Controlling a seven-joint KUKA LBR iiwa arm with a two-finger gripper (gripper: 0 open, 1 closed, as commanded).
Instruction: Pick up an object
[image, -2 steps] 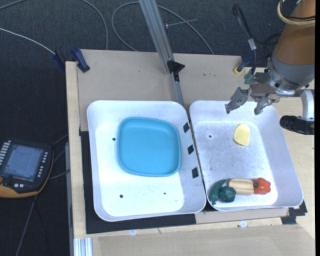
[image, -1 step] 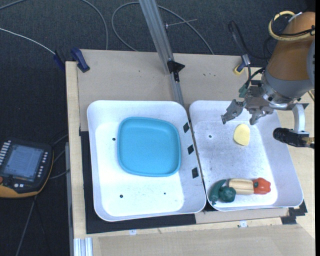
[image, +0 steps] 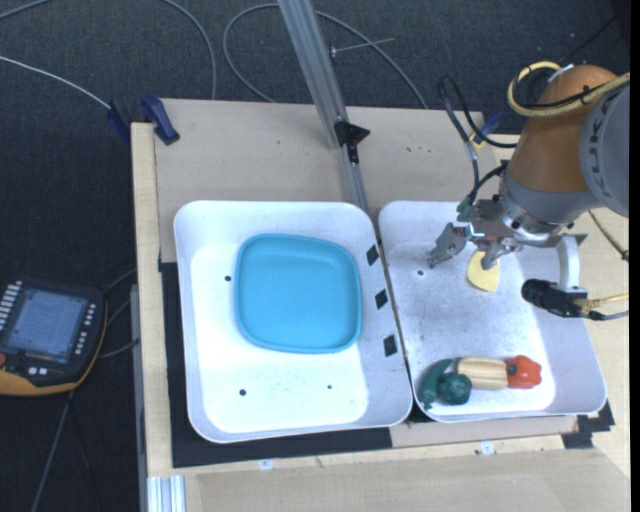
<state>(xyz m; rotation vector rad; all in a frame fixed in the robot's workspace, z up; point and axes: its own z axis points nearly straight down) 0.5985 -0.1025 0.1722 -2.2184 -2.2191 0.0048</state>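
Note:
My gripper (image: 461, 260) hangs over the upper part of the right bin (image: 420, 310), its two fingers spread apart and nothing between them. A pale yellow piece (image: 485, 277) lies on the bin floor just under the right finger (image: 489, 262). The left finger (image: 437, 254) points at bare bin floor. At the bin's front edge lie a green item (image: 445, 387), a tan cylinder (image: 483, 372) and a red item (image: 524, 371), touching in a row.
The left bin (image: 205, 300) holds a light blue square plate (image: 298, 292). A metal pole (image: 325, 90) slants down to the gap between the bins. A black cable plug (image: 548, 294) hangs over the right bin's right side.

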